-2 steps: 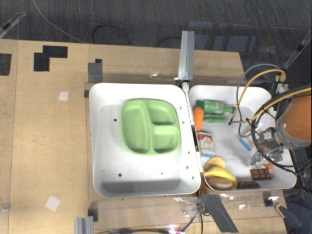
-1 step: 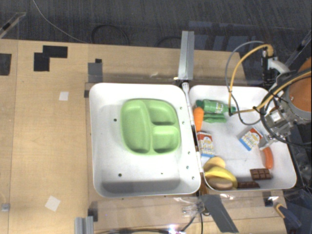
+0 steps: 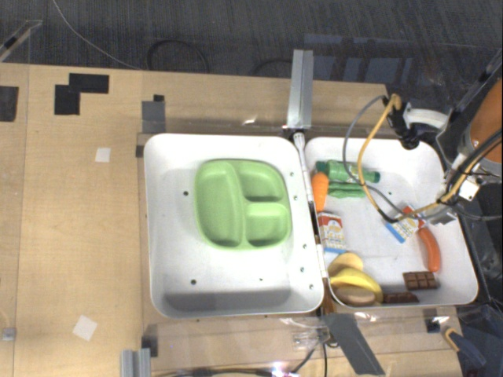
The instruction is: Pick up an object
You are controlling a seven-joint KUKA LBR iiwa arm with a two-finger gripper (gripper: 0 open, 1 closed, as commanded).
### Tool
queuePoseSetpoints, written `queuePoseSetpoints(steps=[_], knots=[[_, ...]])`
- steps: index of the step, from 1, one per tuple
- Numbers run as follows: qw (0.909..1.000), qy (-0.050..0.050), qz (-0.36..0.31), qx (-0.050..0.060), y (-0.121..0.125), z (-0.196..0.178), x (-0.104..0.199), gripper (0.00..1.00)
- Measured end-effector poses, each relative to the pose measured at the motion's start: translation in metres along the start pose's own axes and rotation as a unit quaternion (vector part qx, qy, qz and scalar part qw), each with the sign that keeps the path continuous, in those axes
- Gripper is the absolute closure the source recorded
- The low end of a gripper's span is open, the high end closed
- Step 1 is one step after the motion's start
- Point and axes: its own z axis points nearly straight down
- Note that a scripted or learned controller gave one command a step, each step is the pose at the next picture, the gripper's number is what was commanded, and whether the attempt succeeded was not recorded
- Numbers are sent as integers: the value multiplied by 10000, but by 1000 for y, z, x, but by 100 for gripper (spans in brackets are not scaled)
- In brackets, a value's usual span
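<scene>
The right bin (image 3: 440,157) holds several objects. An orange carrot (image 3: 320,191) lies beside a green packet (image 3: 346,175) at its far left. A small red and white carton (image 3: 332,231) sits below them. A yellow banana (image 3: 348,265) and a tan bun (image 3: 357,293) rest in the near left corner. Two chocolate bars (image 3: 420,280) lie near the front wall, with an orange sausage (image 3: 430,250) just above them. My gripper (image 3: 449,201) hangs over the bin's right side, next to a small blue and white packet (image 3: 405,226). Nothing shows as held.
The left bin (image 3: 169,281) carries a green divided plate (image 3: 240,203). Black and yellow cables (image 3: 368,151) loop from the arm across the right bin's far half. A metal post (image 3: 299,93) stands behind the wall between the bins.
</scene>
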Motion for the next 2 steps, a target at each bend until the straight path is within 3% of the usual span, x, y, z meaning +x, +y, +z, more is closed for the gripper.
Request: queuePoseSetpoints(steps=[1,2], knots=[[9931,19,-1174,-6,-25,-24,77,100],[9927,41,-1206,7,-28,-37,77,100]])
